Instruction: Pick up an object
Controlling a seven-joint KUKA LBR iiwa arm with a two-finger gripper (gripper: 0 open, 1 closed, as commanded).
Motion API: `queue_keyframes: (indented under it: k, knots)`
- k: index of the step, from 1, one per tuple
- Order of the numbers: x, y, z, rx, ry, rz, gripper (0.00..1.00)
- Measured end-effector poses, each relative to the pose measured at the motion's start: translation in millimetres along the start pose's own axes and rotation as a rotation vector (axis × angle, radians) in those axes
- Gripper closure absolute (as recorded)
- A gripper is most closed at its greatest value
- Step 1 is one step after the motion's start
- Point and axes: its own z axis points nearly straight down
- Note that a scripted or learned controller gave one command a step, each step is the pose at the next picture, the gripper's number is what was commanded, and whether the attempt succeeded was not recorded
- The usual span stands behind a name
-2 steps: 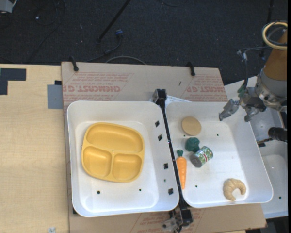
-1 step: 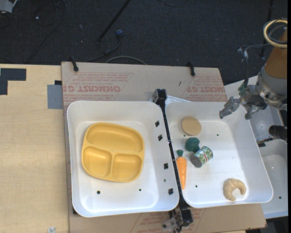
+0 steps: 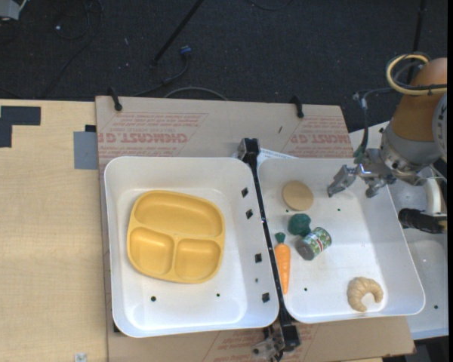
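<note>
1. Nothing is picked yet. The obvious target is the round tan cookie (image 3: 297,196), lying flat in the right bin (image 3: 396,240), just left of and slightly below the jaws (image 3: 356,179). It's closest to them and has free space around it.
2. The jaws are spread open with nothing between them, hanging over the bin's upper right area.
3. Further off, down and left of the jaws: a green lump (image 3: 299,223) touching or nearly touching a small can (image 3: 315,243) lying on its side, then a carrot (image 3: 283,266) tight along the divider. Those are crowded, so I'd skip them.
4. The croissant (image 3: 365,292) sits alone well below the jaws, near the bin's front wall. Decent backup pick, chunky and easy to pinch.
5. For the cookie: centre over it, come straight down, close across its width. It's flat, so go low or the fingers will probably slide over the top.
6. The left bin (image 3: 128,179), far left of the jaws, holds a yellow divided tray (image 3: 177,236).
</note>
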Motion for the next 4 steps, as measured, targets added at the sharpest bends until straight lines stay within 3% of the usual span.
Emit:
queue_keyframes:
  k: [1, 2, 3, 4]
  knots:
    - [-2, -1, 47, -0.001, 0.0, 0.003, 0.0]
    - [-1, 0, 67, -0.006, -0.002, 0.001, 0.0]
    - [-1, 0, 59, -0.004, 0.0, -0.001, 1.0]
    - [-4, -9, 15, -0.009, -0.002, 0.006, 1.0]
